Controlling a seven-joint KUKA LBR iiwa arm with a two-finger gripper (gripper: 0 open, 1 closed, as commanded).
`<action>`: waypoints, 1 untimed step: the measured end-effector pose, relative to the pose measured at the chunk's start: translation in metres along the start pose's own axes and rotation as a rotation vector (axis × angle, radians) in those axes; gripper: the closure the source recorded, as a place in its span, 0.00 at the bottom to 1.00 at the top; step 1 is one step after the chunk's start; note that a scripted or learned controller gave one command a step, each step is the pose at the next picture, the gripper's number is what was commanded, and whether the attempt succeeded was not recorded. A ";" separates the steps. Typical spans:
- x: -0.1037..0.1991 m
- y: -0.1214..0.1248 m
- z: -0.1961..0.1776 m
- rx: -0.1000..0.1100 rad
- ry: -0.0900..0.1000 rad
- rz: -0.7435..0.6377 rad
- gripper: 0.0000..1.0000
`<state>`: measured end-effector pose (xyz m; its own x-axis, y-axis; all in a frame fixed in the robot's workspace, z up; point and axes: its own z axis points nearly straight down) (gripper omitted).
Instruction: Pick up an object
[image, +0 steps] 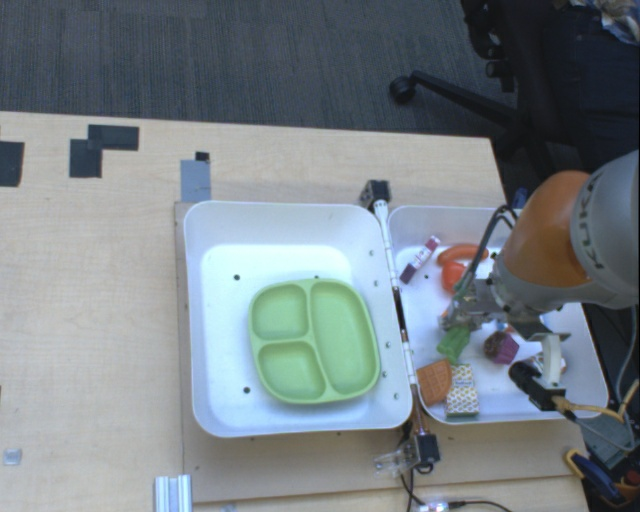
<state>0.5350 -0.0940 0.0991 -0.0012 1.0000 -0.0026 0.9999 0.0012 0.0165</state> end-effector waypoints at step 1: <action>0.071 -0.046 -0.086 0.013 0.003 -0.003 1.00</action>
